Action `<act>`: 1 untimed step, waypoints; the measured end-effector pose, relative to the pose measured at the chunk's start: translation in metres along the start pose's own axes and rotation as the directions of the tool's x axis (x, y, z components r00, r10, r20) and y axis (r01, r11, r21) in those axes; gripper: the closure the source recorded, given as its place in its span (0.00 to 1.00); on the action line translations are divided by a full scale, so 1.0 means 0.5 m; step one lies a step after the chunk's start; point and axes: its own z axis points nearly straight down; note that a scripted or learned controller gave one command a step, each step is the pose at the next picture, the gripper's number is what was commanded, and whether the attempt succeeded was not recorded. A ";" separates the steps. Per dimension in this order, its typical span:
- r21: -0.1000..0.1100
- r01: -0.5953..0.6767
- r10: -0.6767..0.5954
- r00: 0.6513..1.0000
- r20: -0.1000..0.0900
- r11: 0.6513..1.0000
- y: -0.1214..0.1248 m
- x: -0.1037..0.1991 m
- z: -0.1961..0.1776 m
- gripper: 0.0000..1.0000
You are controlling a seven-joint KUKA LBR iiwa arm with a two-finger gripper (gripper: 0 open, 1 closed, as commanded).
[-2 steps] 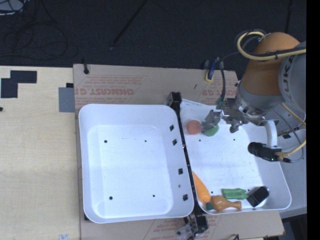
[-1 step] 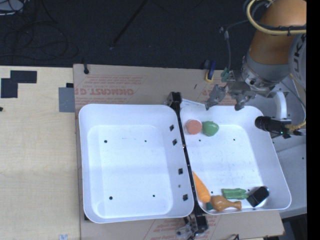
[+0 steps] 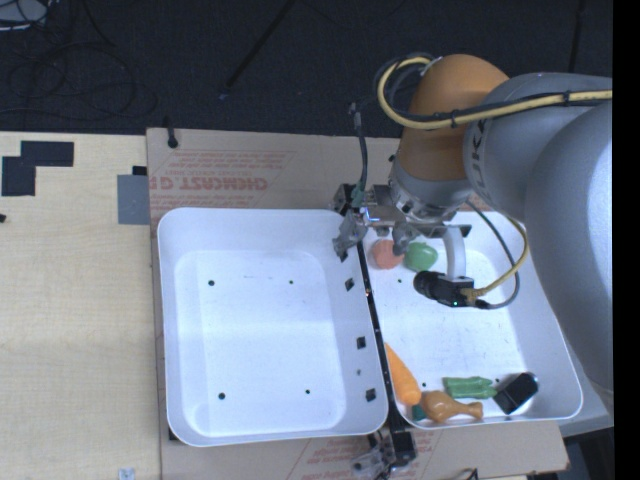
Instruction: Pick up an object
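Because the gripper (image 3: pixel 400 236) hangs low at the right bin's (image 3: pixel 545 318) far-left corner, beside a pink piece (image 3: pixel 384 255) and green piece (image 3: pixel 421 257) (likely targets), its grip is unreadable.

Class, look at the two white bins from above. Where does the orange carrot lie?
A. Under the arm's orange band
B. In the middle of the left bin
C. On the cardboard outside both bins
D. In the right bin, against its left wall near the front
D: the carrot lies in the right bin, along its left wall near the front corner.
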 end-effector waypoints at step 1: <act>-0.007 -0.006 0.006 1.000 0.003 1.000 0.003 -0.011 -0.034 1.00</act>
